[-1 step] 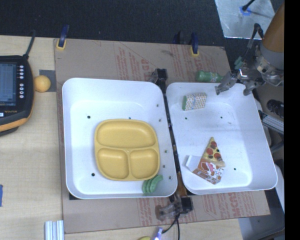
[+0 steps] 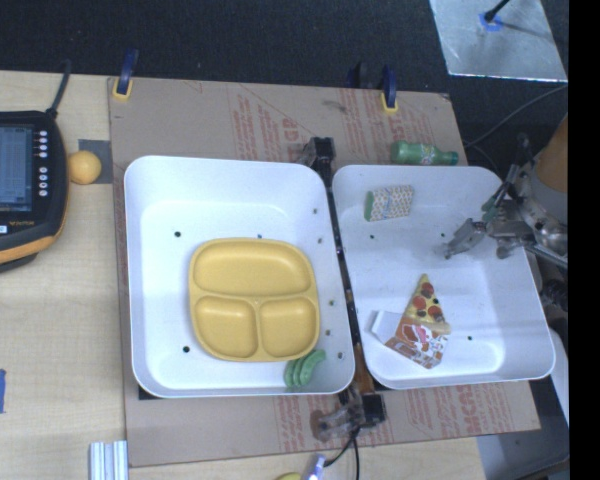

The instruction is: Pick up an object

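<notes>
Hovering over right bin (image 2: 520, 363): claw (image 2: 480, 238), fingers spread, nothing between. Nearby: pizza slice (image 2: 423, 308), patterned pouch (image 2: 390, 203). Left bin (image 2: 155, 268): yellow divided plate (image 2: 253, 298), green toy (image 2: 304, 369).

The arm (image 2: 550, 183) reaches in from the right, low over the right bin's (image 2: 520, 368) right edge, with 1 patch of orange showing at the frame's border. Its gripper (image 2: 480, 236) hangs above the bin's upper right part, 2 fingers (image 2: 462, 240) seemingly splayed apart and pointing left, nothing visible between them.
</notes>
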Available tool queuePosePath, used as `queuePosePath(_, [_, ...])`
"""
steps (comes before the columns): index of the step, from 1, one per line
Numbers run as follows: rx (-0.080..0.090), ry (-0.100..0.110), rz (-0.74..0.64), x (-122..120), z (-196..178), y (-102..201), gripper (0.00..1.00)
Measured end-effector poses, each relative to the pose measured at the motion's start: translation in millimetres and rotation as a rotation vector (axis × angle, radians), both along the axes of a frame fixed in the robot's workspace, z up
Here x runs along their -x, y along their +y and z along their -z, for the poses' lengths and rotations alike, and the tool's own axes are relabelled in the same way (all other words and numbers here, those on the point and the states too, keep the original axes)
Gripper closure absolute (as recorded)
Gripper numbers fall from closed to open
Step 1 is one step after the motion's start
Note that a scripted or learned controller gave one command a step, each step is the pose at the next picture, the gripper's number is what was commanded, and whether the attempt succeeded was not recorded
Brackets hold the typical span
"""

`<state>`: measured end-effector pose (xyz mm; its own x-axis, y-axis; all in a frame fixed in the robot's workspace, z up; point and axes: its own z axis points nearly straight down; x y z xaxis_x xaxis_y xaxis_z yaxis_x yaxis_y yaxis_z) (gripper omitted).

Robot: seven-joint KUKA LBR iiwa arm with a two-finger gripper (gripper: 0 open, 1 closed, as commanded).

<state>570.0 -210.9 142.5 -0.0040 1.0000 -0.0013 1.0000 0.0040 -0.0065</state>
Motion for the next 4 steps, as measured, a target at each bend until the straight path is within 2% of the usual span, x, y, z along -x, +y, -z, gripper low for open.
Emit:
queuePosePath(1, [-0.002, -0.001, -0.003, 30.8, 51.5, 66.9, 0.0])
queuePosePath(2, [0.0, -0.001, -0.007, 30.6, 40.9, 65.2, 1.0])
queuePosePath(3, [0.0, -0.001, -0.006, 30.6, 40.9, 65.3, 0.0])
queuePosePath(4, [0.002, 0.001, -0.01, 30.6, 30.8, 64.5, 1.0])
